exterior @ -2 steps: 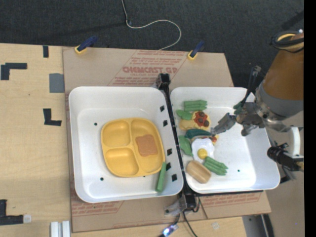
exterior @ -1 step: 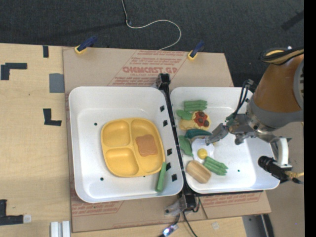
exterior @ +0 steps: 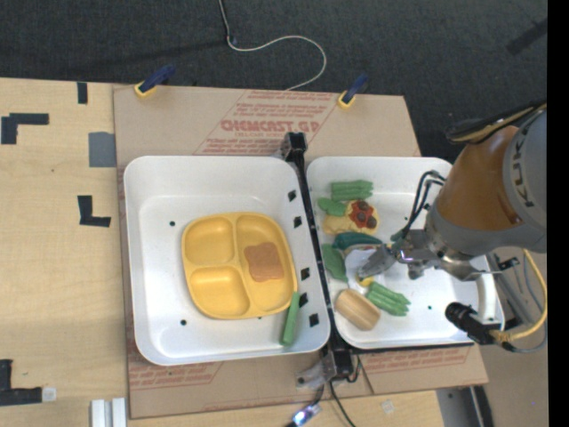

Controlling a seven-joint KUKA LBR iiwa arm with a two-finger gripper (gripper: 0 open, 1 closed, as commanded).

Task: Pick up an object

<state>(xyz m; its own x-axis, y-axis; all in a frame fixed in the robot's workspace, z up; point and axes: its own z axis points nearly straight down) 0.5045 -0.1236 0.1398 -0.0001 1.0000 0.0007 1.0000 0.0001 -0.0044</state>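
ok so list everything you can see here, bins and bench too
white bins: 2, white, side by side on the cardboard
divided plate: 1, yellow, left bin
brown slice: 1, brown, in the plate's right compartment
green pod: 1, green, left bin by the plate's lower right edge
toy foods: several, mostly green, one yellow and red, left half of right bin
bread roll: 1, tan, right bin, front
cardboard sheet: 1, brown, under the bins
clamps: 2, blue and yellow, cardboard's far edge
cable: 1, white, dark floor
arm: 1, grey and orange, over right bin
gripper: 1, dark metal, among the toy foods

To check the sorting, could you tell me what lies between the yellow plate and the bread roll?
In the camera view, a green bean pod and the bins' adjoining walls.
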